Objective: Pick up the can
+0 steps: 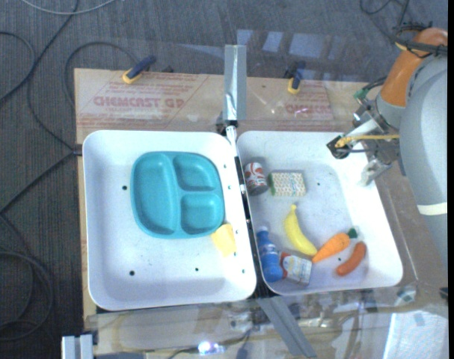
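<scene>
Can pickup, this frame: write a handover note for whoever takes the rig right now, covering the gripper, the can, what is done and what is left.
Gripper: at the far right corner of the right bin, well apart from the can.
Can: in the right bin, by its left wall at the far end, with a green-and-white box close on its right.
Done: nothing yet; the can sits in the bin, not grasped.
Left: cross the bin to the can, grasp and lift it. The wall and box probably leave little room.
</scene>
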Motion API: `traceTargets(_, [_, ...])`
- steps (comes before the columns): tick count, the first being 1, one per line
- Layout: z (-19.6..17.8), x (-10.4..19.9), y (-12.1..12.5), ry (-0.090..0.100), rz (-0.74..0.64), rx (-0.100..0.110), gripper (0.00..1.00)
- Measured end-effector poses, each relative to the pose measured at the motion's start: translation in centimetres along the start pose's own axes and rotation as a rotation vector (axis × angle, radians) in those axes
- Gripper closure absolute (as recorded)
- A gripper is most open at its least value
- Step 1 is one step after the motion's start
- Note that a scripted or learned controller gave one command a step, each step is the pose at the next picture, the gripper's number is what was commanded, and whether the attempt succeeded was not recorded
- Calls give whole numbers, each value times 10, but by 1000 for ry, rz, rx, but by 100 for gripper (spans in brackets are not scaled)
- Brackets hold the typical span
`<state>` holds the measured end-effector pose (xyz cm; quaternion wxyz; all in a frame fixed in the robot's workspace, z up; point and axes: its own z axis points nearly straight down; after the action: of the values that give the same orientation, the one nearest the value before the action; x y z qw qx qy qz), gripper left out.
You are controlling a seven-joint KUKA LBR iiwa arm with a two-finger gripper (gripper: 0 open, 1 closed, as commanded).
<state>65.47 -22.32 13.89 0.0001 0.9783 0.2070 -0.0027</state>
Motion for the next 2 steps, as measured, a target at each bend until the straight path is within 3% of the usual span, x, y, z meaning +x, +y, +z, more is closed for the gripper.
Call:
traceTargets(1, [49,-38,-29,20,33,7,0])
traceTargets(2, [-7,-2,-3,1,-81,2,0])
